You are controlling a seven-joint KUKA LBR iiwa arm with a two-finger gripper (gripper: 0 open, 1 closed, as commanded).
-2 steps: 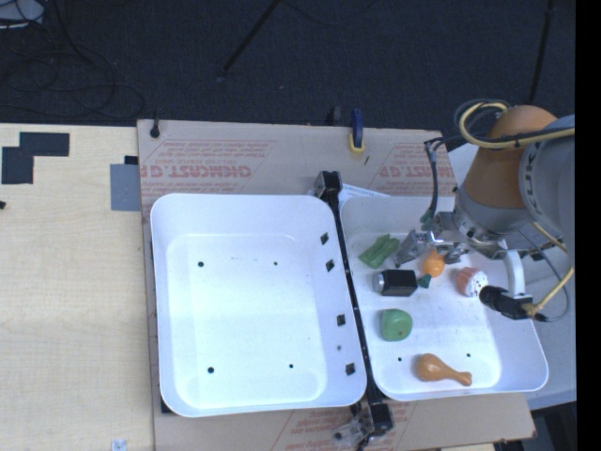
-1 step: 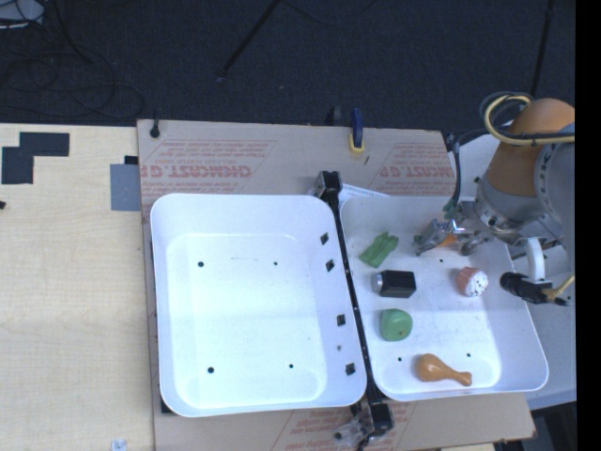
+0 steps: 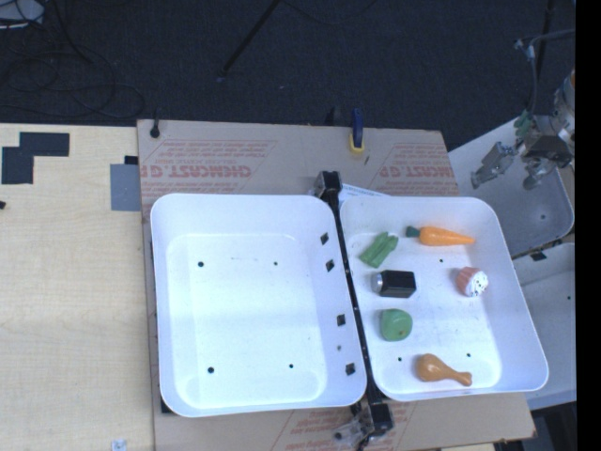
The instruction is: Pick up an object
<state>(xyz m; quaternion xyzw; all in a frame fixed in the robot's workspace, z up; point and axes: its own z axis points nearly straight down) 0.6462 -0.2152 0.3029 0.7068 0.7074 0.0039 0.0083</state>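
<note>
Gripper [image 3: 515,163] sits at the far right of the bench, outside the bins and just beyond the far right corner of the right bin [image 3: 528,332]. It is small and partly cut by the frame edge. I cannot tell whether it is open or closed, or whether it has hold of anything.

All candidate objects lie in the right bin, to the left of the gripper and nearer the camera:
- Orange carrot [image 3: 443,237]: closest to the gripper, lying flat near the bin's far wall.
- Green block [image 3: 379,249]: further left of the carrot, tilted, close to the divider side.
- Black box [image 3: 398,283]: near the green block, on its camera side, apart from it.
- Pink-and-white ball [image 3: 471,281]: well below the gripper in the view, near the right wall.
- Green round piece [image 3: 395,324]: just past the black box.
- Orange-brown gourd shape [image 3: 441,370]: farthest from the gripper, by the near wall.

Left bin [image 3: 244,216] lies well left of the gripper. Both bins rest on a cardboard sheet [image 3: 235,163].
</note>
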